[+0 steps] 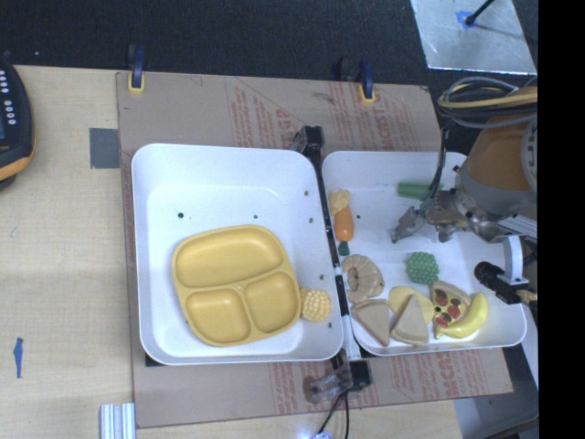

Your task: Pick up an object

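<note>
Where the grey arm with its orange band (498, 158) reaches in from the right, the end effector (422, 228) is seen low over the right bin (384, 174), its two fingers spread apart and nothing held between them. Just below it, a green broccoli-like toy (421, 266) is found lying on the bin floor, apart from the fingers. A green cylindrical piece (413, 190) is partly hidden behind the wrist. Along the bin's left wall an orange carrot toy (343, 221) is laid, with a pale piece (338, 199) just above it. Toward the near edge, a round bread-like toy (360, 276), a brown bread slice (372, 321), a pale wedge (411, 315), a pizza slice (447, 305) and a banana (470, 318) are crowded together. In the left bin (219, 174), a yellow divided plate (233, 283) is set, and a corn toy (314, 305) is seen touching its right edge. Both bins are carried on a cardboard sheet (256, 108) clamped to the counter (55, 273).
</note>
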Motion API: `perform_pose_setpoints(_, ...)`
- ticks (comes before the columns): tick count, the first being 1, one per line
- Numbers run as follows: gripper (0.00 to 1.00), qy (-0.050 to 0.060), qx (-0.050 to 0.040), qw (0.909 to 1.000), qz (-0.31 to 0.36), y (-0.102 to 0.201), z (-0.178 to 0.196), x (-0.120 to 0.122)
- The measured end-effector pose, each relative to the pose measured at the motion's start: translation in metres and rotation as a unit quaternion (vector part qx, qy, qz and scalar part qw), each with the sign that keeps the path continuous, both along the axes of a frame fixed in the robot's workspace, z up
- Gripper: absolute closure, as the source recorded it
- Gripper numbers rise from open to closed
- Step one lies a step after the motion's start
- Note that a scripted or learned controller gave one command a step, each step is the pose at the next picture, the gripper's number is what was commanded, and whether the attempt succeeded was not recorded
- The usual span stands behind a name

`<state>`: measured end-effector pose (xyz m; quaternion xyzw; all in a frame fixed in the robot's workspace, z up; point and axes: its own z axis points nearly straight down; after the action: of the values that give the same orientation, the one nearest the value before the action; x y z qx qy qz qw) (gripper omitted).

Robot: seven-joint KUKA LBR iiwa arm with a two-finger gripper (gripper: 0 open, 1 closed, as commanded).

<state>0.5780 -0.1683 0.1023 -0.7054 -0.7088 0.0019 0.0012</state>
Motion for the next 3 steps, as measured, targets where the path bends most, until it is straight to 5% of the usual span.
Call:
perform_pose_setpoints(1,0.0,0.001,0.0005,1.0,-0.003,-0.047,-0.011,-0.046)
perform_pose_setpoints(2,0.0,0.001,0.0021,1.0,0.001,-0.001,-0.011,-0.073)
perform_pose_setpoints(3,0.0,-0.003,-0.0008,1.0,-0.001,-0.045,-0.01,-0.034)
